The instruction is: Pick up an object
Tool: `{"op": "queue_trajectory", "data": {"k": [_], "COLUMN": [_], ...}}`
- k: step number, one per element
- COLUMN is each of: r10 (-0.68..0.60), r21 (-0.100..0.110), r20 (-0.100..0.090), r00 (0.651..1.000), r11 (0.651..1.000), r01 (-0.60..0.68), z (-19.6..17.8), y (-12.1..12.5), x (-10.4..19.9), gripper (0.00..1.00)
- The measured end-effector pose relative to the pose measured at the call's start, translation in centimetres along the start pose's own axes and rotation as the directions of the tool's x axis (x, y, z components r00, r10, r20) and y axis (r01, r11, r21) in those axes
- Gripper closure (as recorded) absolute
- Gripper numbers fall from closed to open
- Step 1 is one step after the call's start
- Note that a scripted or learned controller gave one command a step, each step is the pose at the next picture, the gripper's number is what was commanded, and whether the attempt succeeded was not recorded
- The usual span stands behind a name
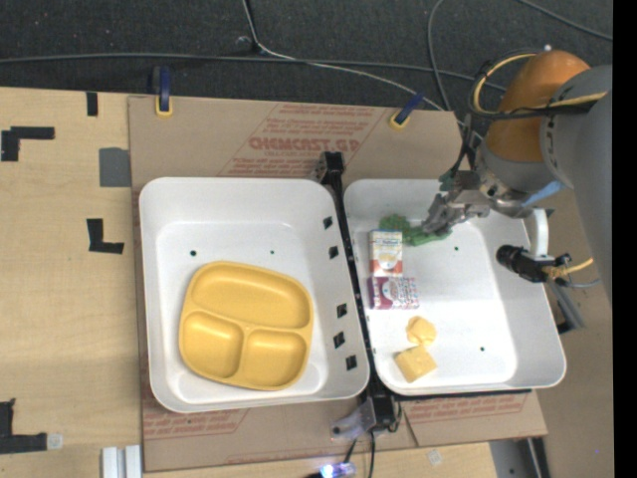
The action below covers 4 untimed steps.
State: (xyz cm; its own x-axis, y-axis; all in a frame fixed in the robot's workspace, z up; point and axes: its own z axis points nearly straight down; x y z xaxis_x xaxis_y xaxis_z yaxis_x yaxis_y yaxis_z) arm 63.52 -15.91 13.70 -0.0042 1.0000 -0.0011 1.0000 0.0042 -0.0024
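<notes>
My gripper (441, 219) reaches down into the back of the right bin (518, 357), right at the end of a green object (406, 230) lying there. Gripper and green object meet, but whether it is gripped is not visible. In front of the green object lies a red and white packet (386, 251), with a dark pink packet (394, 292) just below it. Two yellow chunks (421, 329) (416, 364) rest nearer the bin's front edge.
The left bin (164, 217) holds a yellow divided plate (246, 325). A black divider (343, 257) runs between the bins. The arm's grey body and orange band (532, 98) stand over the right bin's back right corner. Cables cross the dark strip behind.
</notes>
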Motion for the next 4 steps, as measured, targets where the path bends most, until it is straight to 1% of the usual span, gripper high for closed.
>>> {"op": "queue_trajectory", "data": {"k": [1, 2, 3, 4], "r10": [0.003, 0.002, 0.003, -0.001], "r21": [-0.005, -0.007, -0.003, -0.001], "r20": [0.0, 0.0, -0.001, -0.002], "r00": [1.0, 1.0, 1.0, 1.0], "r11": [1.0, 1.0, 1.0, 1.0], "r01": [-0.003, -0.002, -0.003, 0.001], "z": [-4.7, -10.0, -11.8, -11.7], "y": [-0.6, 0.5, 0.5, 0.1], "x": [-0.5, -0.8, -0.7, 4.2], "gripper": [1.0, 1.0, 1.0, 1.0]}}
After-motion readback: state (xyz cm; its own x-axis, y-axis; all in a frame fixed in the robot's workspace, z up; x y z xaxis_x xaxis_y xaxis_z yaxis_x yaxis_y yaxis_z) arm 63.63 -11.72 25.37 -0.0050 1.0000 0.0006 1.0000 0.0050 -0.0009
